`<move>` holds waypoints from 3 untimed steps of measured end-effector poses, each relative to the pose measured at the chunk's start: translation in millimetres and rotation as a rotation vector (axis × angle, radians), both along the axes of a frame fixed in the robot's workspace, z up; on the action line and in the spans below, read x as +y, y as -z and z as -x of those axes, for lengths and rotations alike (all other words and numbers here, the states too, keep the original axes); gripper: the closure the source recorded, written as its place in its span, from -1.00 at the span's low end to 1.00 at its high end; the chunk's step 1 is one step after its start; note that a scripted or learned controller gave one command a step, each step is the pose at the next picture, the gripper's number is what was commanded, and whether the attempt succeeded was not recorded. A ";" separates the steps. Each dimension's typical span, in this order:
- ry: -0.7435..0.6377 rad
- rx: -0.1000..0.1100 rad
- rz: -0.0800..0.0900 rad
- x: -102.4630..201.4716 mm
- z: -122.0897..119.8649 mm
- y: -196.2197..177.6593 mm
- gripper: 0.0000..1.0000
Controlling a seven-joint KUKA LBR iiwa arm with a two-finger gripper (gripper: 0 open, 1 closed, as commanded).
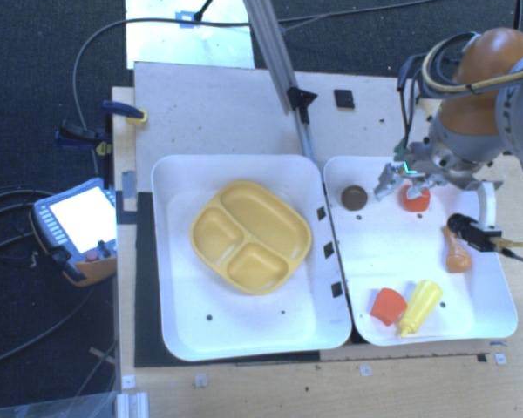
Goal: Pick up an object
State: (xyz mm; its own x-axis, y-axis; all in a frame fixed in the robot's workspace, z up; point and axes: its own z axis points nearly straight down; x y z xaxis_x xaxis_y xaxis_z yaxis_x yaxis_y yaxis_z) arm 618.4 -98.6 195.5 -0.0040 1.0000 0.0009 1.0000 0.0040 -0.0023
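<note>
My gripper [408, 184] hangs over the far part of the right bin [366, 259], open, with its fingers on either side of a small red-orange object [416, 199] that lies on the bin floor just under them. Nothing is lifted. A brown ball [355, 198] rests to the left of the gripper, apart from it. An orange carrot-shaped piece [456, 253] lies near the bin's right side. At the near end, a red-orange wedge [388, 306] touches a yellow bottle [420, 306].
The left bin [179, 303] holds a yellow divided plate [251, 236]. A grey pole [275, 46] slants across the far bench. A black connector [471, 231] with a cable hangs off the arm above the carrot-shaped piece. A handheld pendant [78, 229] sits far left.
</note>
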 end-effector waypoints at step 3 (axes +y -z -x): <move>0.003 0.001 0.001 4.2 8.7 85.6 -1.00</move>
State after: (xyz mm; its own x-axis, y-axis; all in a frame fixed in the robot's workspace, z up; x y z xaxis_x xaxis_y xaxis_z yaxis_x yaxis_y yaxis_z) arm 609.7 -94.4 109.8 -0.0012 1.0000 0.0001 1.0000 0.0012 -0.0030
